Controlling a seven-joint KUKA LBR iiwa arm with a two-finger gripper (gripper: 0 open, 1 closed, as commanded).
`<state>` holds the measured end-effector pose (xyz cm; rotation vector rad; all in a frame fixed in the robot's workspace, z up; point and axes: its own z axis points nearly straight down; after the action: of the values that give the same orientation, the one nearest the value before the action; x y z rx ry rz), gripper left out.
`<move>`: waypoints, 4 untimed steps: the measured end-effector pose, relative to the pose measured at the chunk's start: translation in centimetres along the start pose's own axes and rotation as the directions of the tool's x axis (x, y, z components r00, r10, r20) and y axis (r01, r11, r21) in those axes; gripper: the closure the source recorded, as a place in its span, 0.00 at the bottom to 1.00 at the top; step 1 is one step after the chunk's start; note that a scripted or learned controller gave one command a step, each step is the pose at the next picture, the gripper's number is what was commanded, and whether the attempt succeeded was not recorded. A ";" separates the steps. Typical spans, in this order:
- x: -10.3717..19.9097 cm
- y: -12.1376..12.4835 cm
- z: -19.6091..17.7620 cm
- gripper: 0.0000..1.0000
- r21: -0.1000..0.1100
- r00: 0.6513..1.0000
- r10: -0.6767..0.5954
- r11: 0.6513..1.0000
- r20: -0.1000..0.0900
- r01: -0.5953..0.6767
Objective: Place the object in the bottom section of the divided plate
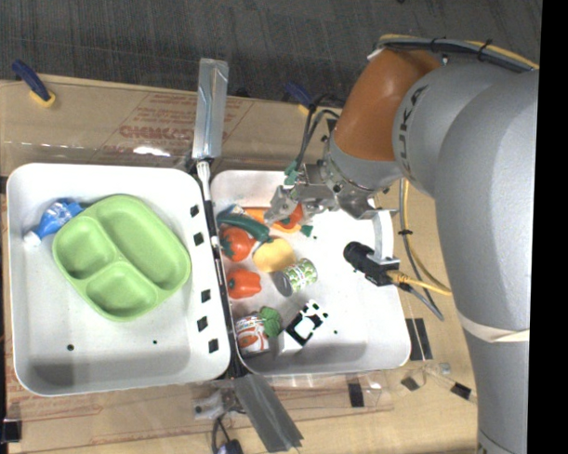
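Hovering over the toy food in the right bin (373, 341), my gripper (292, 205) — its opening I cannot tell — sits by an orange piece (286, 219) (probably light, rigid plastic); I'd pinch its middle. Green divided plate (122, 254) sits left.

This is a robotics lab, not a home. A grey industrial arm (472, 181) with exposed cables reaches over a worktop (102, 108) lined with taped cardboard, where two shallow white bins (38, 352) sit clamped side by side, with toy food and a black-and-white marker tag (306, 323) inside one.
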<state>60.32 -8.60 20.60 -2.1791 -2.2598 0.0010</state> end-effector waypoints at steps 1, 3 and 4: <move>9.5 -1.7 1.6 1.00 0.005 0.999 -0.042 0.999 0.001 0.042; 15.2 -10.9 0.6 1.00 0.006 0.952 -0.307 0.952 0.000 0.307; 14.0 -12.1 -7.1 1.00 -0.002 0.893 -0.450 0.893 0.003 0.450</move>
<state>47.71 4.97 27.77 -1.5986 -2.7054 0.0000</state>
